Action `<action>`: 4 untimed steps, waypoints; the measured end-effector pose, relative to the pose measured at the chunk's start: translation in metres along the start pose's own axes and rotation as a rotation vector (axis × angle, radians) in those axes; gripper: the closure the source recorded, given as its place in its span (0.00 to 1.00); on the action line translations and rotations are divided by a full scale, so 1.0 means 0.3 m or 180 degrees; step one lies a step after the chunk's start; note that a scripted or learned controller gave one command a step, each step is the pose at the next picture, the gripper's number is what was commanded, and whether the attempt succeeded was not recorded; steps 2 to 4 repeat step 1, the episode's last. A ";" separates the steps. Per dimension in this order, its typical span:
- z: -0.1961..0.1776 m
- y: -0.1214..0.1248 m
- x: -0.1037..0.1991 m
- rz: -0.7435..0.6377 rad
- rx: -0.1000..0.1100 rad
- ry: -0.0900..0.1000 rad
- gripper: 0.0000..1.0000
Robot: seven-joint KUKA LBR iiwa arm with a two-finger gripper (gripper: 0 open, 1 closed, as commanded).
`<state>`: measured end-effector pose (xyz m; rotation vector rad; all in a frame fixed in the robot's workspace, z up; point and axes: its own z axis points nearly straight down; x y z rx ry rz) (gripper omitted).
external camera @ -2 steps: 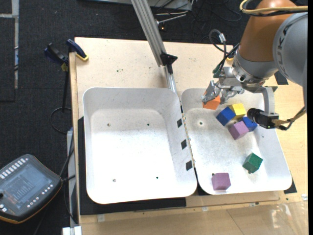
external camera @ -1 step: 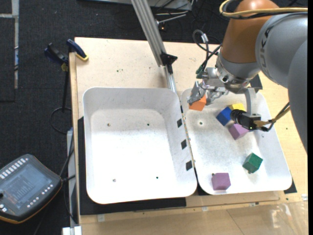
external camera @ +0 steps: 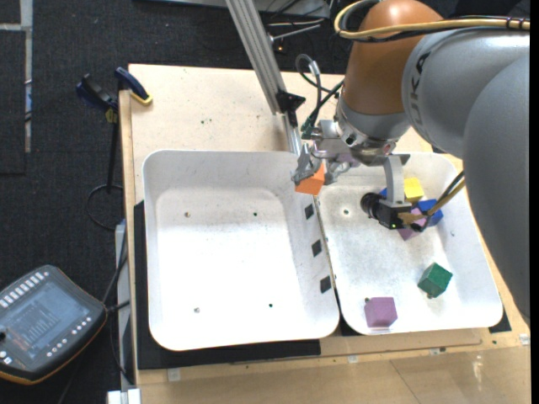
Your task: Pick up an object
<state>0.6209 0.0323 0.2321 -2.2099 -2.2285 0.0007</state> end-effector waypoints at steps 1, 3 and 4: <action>0.015 0.066 0.156 0.0004 -0.0011 -0.0002 1.00; 0.015 0.066 0.156 0.0004 -0.0011 -0.0002 1.00; 0.015 0.066 0.156 0.0004 -0.0011 -0.0002 1.00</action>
